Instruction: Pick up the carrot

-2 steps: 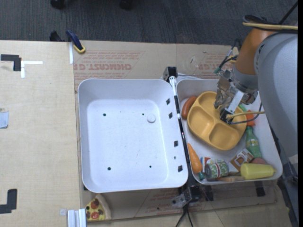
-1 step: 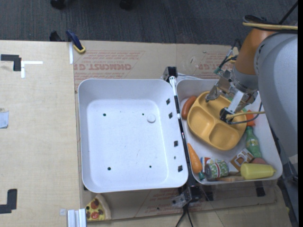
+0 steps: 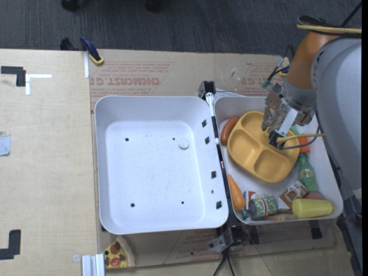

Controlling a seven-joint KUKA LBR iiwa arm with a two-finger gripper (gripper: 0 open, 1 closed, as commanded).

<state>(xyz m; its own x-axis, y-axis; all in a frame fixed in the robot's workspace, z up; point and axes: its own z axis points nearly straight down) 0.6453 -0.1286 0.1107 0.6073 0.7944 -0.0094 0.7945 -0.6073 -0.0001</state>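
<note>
The carrot, orange and tapered, lies along the left wall of the right bin, below the yellow divided plate. My gripper hangs over the plate's upper right part, well up and to the right of the carrot and apart from it. I see nothing held in it. A small orange and green piece sits just right of the gripper, partly hidden by the wrist.
A red oblong item lies left of the plate. A can, a yellow cylinder and a green bottle crowd the bin's lower right. The left bin holds one small white disc.
</note>
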